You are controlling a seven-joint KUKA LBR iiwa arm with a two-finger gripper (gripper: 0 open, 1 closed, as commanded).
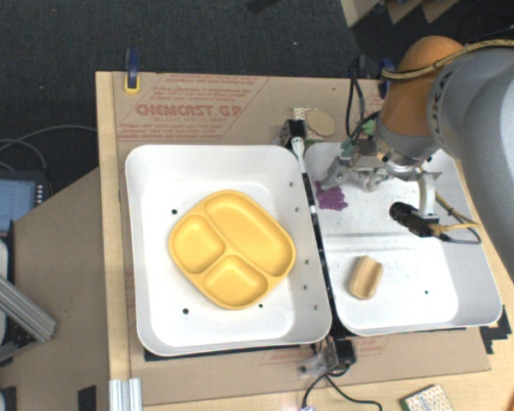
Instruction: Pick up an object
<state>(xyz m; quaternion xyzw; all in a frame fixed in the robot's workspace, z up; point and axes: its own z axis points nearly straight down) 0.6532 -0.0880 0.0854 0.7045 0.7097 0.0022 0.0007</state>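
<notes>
The end effector hovers low over the right bin's far left corner; its grip state cannot be told. A purple object lies just beside it, a tan cylinder farther off toward the near rim, and a yellow divided plate in the left bin.

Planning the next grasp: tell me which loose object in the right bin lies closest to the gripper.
The small purple object, lying by the right bin's left wall just beside the gripper. The tan cylinder lies farther away, toward the bin's front.
</notes>
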